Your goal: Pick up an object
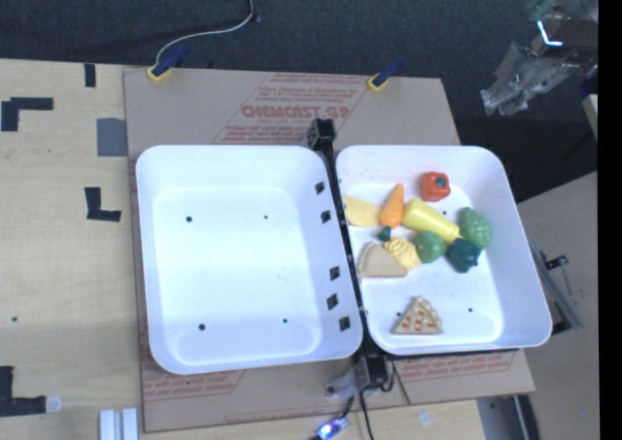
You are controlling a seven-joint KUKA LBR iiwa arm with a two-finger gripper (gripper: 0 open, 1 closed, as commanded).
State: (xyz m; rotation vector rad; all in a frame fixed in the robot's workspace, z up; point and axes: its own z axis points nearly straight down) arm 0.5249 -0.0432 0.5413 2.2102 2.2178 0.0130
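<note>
The left bin [233,258] sits bare beside the right bin [486,331], which holds toy food bunched near its middle: a carrot [392,205], corn [430,220], a tomato [434,186], broccoli [475,227] and a pizza slice [418,317] near the front edge. The gripper [510,88] hangs beyond the right bin's far right corner; I cannot tell whether the claw is apart or together.

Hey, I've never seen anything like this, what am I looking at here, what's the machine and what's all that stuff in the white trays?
One camera fixed above a bench looks down at a slant. Two shallow white bins sit side by side: the left bin and the right bin. The right one holds toy food: a tomato, a carrot, a yellow corn cob, green vegetables, cheese-like wedges and a pizza slice. At the upper right, the robot arm's pincer hangs outside the bins, far from the food, with nothing visibly held. Its job is picking up one object.
</note>
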